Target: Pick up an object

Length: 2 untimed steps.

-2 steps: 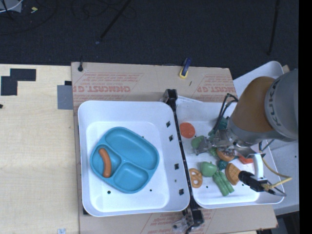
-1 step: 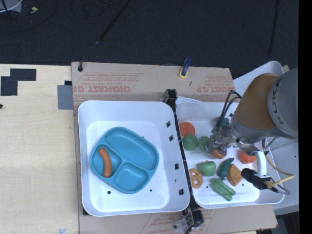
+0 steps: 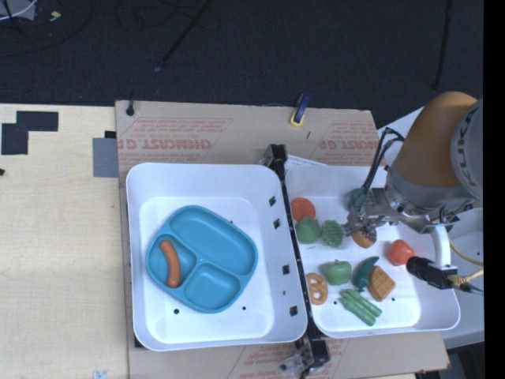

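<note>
My gripper (image 3: 360, 223) hangs low over the middle of the right bin (image 3: 442, 316), under the arm's orange band (image 3: 435, 136). Directly below it lies a small orange-brown toy food (image 3: 365, 239), touching or nearly touching the gripper's tip. A spiky green piece (image 3: 332, 233) and a round green piece (image 3: 308, 230) lie just to its left. A red-orange tomato (image 3: 302, 208) sits further back left. On the gripper's right is a red piece (image 3: 400, 251).
Nearer the front lie a green pepper (image 3: 337, 272), a pretzel (image 3: 317, 288), a dark teal piece (image 3: 364, 271), a tan waffle (image 3: 381, 283) and green beans (image 3: 360, 306). The left bin (image 3: 142, 188) holds a blue divided plate (image 3: 221, 251) with a sausage (image 3: 170, 262).
</note>
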{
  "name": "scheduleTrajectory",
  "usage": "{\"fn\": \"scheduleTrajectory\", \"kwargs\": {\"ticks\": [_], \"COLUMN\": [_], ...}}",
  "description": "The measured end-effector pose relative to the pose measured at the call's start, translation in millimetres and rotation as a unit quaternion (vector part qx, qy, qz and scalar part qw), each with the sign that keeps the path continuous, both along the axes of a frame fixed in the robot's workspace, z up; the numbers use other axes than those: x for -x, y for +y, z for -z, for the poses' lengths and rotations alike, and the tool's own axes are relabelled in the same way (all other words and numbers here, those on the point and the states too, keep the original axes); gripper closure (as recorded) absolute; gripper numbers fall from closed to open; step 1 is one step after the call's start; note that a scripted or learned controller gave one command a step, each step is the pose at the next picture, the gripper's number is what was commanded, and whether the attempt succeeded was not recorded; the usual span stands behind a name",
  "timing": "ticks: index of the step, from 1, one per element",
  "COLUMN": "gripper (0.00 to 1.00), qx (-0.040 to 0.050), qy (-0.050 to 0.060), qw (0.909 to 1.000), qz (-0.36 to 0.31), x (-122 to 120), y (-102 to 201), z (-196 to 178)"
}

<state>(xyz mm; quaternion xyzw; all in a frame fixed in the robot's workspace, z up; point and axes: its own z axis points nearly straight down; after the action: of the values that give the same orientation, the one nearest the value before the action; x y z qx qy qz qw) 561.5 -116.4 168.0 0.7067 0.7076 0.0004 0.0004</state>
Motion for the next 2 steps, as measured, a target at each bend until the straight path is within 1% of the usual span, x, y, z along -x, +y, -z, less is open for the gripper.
{"fn": "scheduleTrajectory", "kwargs": {"ticks": [1, 2], "gripper": [1.0, 1.0], "qx": [0.0, -0.0014], "qy": [0.0, 0.002], "qw": [1.0, 1.0], "qz": [0.001, -0.002], "x": [-0.5, -0.1], "y": [-0.7, 55.8], "z": [-52.6, -61.7]}}
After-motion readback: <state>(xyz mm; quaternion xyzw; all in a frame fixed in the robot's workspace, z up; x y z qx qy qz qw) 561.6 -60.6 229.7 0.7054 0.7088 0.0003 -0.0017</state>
